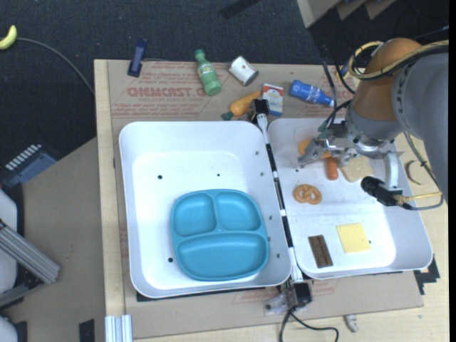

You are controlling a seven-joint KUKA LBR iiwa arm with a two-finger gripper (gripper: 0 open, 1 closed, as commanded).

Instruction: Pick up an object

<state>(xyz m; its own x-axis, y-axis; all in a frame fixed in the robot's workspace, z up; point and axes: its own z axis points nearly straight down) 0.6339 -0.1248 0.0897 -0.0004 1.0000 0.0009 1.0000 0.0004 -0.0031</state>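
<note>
Plainly, the table (182,91) carried two white bins: the left bin (142,191) held a blue divided plate (218,234), and the right bin (406,244) held the small things. There the tool (329,148) hung over an orange sausage-like piece (331,167) near the bin's far wall; whether its fingers stood apart or together I could not tell. The piece looked light, smooth and possibly slippery, best taken across its narrow middle. Nearby lay a pretzel (308,194).

Red lettering reading "CHEMCAST" runs across the cardboard sheet (160,91) behind the bins.
</note>
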